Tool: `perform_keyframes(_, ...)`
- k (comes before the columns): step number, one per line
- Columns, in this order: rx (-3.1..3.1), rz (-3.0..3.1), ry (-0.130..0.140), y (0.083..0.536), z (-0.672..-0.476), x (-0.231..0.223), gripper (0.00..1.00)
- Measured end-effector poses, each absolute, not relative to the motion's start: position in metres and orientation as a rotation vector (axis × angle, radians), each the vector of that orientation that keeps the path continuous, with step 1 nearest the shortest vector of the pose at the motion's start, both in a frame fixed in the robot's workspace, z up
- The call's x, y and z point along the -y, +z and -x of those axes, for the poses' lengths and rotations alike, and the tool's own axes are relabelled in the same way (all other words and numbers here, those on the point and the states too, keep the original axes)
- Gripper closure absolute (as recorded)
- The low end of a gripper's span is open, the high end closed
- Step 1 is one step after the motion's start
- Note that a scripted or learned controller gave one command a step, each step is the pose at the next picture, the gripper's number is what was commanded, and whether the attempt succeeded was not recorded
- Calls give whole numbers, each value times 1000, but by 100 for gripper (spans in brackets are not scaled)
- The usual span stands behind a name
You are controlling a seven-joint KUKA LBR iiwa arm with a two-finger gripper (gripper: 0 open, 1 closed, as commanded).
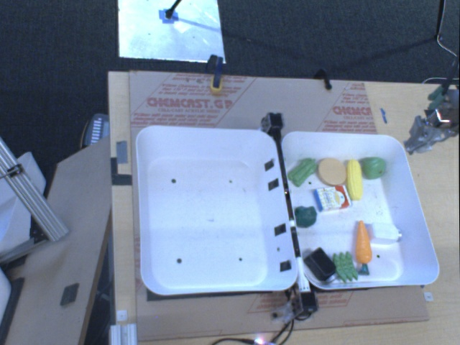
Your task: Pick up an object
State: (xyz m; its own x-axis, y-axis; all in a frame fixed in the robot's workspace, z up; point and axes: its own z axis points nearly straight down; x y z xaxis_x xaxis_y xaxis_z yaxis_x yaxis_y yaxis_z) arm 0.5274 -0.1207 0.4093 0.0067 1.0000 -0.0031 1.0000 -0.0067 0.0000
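Two white bins sit side by side on a desk [187, 92]. The left bin [208, 207] has a bare floor. The right bin [402, 192] holds small toy foods: against its far wall a green pickle [302, 171], tan disc [332, 171], corn cob [354, 179] and green ball [373, 167]; nearer its middle a small carton [331, 198]; toward its near wall a carrot [363, 242] and black block [320, 264]. The gripper [430, 129] hangs beyond the right bin's far right corner (too blurred to tell whether its fingers are spread or holding anything).

Even, bright overhead light; white bins [215, 139] glare slightly, shadows faint, focus slightly soft.
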Motion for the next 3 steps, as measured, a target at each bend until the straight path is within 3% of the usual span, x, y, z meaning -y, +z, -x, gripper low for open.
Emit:
perform_keyframes(1,-2223,-2228,-10,286,-552,160,100)
perform_keyframes(2,-2216,-2220,-1,251,-590,209,100)
perform_keyframes(3,-2214,-2200,14,476,-617,206,100)
